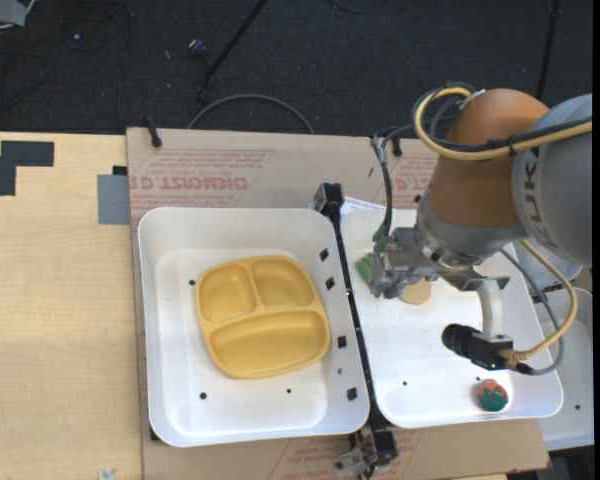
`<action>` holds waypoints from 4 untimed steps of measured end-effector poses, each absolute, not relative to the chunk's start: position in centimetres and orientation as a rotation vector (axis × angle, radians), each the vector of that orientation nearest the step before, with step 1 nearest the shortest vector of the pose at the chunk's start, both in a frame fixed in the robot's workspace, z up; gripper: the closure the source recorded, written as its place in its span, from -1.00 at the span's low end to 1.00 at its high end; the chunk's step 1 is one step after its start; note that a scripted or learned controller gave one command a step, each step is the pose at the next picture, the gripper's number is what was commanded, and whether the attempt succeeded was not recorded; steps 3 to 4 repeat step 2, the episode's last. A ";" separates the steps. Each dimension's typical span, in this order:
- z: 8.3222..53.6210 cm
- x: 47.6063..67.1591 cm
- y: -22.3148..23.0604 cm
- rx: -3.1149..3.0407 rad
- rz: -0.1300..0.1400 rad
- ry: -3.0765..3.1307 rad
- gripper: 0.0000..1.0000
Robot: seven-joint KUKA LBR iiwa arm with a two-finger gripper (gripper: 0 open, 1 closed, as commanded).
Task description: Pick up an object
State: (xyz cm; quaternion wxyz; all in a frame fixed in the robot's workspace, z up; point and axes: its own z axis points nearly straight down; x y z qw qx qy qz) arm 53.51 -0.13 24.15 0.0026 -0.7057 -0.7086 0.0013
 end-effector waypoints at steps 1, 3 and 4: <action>23.9 53.8 5.2 -2.213 0.002 -2.224 1.00; 22.4 52.7 10.1 -2.212 0.006 -2.224 1.00; 22.4 52.7 10.1 -2.212 0.006 -2.224 1.00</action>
